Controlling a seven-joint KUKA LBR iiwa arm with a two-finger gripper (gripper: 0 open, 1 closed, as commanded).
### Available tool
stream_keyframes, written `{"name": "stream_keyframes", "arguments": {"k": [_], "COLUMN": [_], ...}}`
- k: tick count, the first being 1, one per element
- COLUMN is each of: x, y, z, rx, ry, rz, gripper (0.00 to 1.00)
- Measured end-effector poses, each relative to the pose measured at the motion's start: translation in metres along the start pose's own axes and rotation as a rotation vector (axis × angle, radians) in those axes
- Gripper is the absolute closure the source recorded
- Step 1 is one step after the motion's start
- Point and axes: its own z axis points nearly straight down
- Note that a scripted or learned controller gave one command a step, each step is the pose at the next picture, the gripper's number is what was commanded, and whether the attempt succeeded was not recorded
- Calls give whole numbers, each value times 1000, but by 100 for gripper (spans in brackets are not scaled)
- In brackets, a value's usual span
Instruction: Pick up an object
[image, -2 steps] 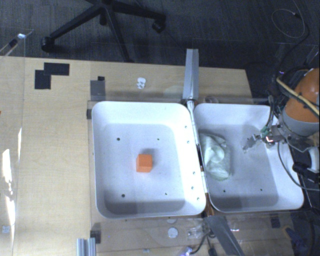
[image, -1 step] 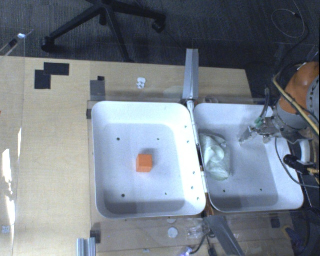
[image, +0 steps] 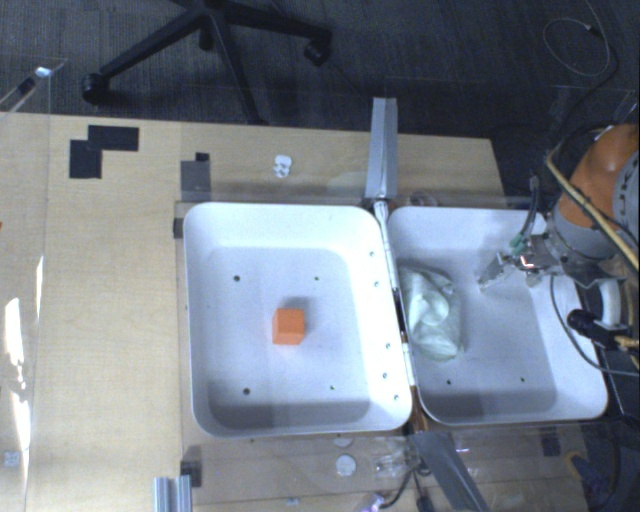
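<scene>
An orange cube (image: 289, 326) rests near the middle of the left bin (image: 215, 260). A crumpled clear and pale green plastic item (image: 432, 312) lies against the left wall of the right bin (image: 510, 360). My gripper (image: 497, 268) hangs over the upper right part of the right bin, to the right of the plastic item and apart from it. Nothing shows in its grasp. The grey arm with its orange band (image: 600, 190) comes in from the right edge.
A metal divider post (image: 381, 150) stands behind the seam between the bins. Black cables (image: 590, 330) loop along the right bin's right rim. An office chair base (image: 210, 40) sits on the floor behind the bench.
</scene>
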Motion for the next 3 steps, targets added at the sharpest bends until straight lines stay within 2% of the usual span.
{"name": "stream_keyframes", "arguments": {"k": [1,2,3], "x": [0,1,50], "y": [4,8,48], "z": [0,-13,0], "rx": [0,-8,-3], "ry": [-1,-4,-1], "rz": [-53,-58,38], "gripper": [0,100,100]}}
